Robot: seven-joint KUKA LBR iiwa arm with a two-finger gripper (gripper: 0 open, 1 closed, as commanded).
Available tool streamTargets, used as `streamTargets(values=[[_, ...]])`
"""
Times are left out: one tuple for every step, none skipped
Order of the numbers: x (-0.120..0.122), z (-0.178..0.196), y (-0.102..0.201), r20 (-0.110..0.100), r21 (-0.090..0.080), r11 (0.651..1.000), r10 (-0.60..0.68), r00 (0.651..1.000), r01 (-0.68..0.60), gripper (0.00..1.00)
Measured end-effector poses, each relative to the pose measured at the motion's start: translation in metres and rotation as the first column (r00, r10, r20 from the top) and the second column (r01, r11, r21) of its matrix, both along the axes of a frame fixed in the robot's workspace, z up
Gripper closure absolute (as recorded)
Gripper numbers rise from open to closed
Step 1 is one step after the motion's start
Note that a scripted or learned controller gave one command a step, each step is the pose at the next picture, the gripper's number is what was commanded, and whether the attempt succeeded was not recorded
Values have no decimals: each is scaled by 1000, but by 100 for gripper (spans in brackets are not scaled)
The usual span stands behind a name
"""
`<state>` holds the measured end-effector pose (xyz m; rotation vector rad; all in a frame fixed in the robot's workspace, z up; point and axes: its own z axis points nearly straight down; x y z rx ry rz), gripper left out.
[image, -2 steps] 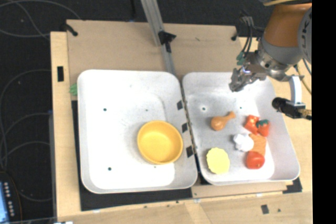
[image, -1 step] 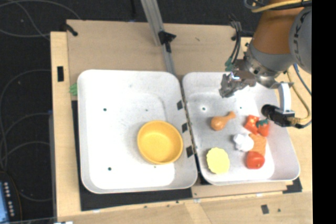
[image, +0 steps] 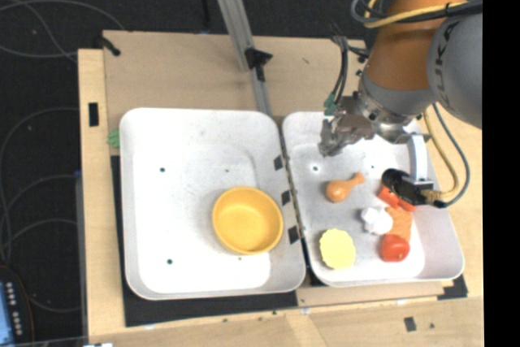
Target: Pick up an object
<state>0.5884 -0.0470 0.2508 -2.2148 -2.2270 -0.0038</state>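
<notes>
My gripper [image: 332, 144] hangs over the back left part of the right bin [image: 443, 252], with nothing seen between its tips. Just in front of it and slightly to the right lies an orange drumstick-shaped toy [image: 343, 188]. Further forward sit a small white object [image: 375, 219], a flat yellow round piece [image: 337, 248] and an orange-and-red object [image: 396, 238] near the right side. A yellow bowl [image: 247, 220] stands upright in the left bin [image: 162, 150], toward its front right.
The two bins meet along a ridge with black clips [image: 286, 195]. A slanted metal pole [image: 236, 12] rises from the bench behind the bins. Cables lie on the dark floor at the left.
</notes>
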Motion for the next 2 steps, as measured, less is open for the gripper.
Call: streamTargets(values=[[-21, 7, 55, -1, 1, 1000, 3, 1000, -3, 100], [-46, 11, 106, -2, 0, 1000, 4, 1000, -4, 100]])
